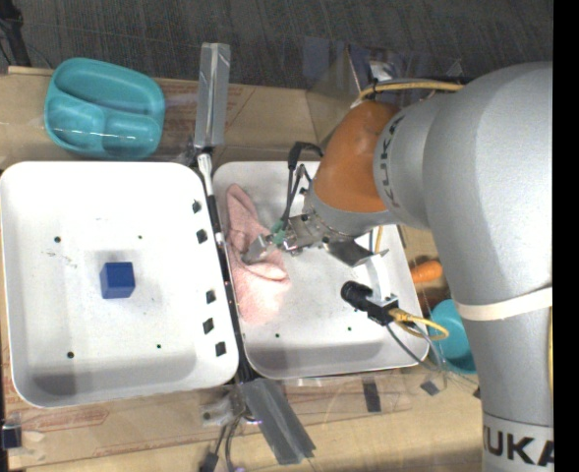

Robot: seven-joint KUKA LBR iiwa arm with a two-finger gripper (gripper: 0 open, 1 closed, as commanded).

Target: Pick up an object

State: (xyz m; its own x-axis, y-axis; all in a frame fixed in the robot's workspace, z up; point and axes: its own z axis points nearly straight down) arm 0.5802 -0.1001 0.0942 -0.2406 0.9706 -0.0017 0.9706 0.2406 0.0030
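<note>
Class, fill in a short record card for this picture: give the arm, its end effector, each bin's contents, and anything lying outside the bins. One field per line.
arm: grey KUKA arm with orange band, reaching in from the right
end effector: low over the pink cloth, at or very near it
left bin: holds a blue cube
right bin: holds the pink cloth along its left side
outside bins: teal tray beyond the left bin
grasp: cannot be judged
</note>
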